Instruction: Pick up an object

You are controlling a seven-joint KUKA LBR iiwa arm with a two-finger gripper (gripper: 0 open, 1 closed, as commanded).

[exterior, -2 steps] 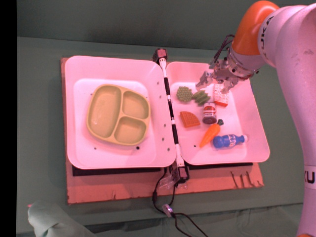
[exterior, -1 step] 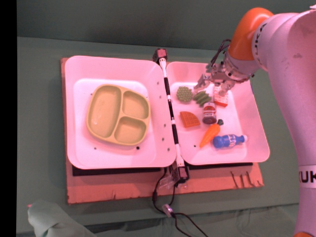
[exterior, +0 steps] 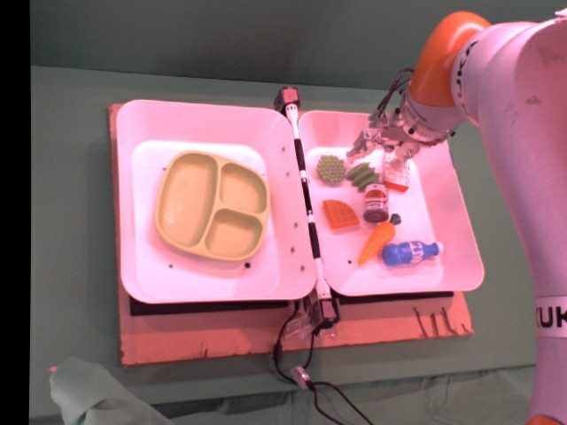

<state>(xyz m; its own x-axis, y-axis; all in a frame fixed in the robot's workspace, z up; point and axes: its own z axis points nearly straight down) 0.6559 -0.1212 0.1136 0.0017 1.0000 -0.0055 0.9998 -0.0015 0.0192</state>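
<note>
Hovering over my right bin's point(exterior: 461, 211) far end, the gripper point(exterior: 383, 149) has fingers spread, nothing between them, above the green pea pod point(exterior: 361, 174).

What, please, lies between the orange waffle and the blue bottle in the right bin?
In the camera view, the orange toy carrot lies between the orange waffle and the blue plastic bottle, slanted, its green top near the small red-labelled jar.

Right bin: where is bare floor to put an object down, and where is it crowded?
In the right bin, bare floor lies right of the blue bottle and below the waffle. The middle is crowded: green pieces, jar, carrot, with the gripper above.
</note>
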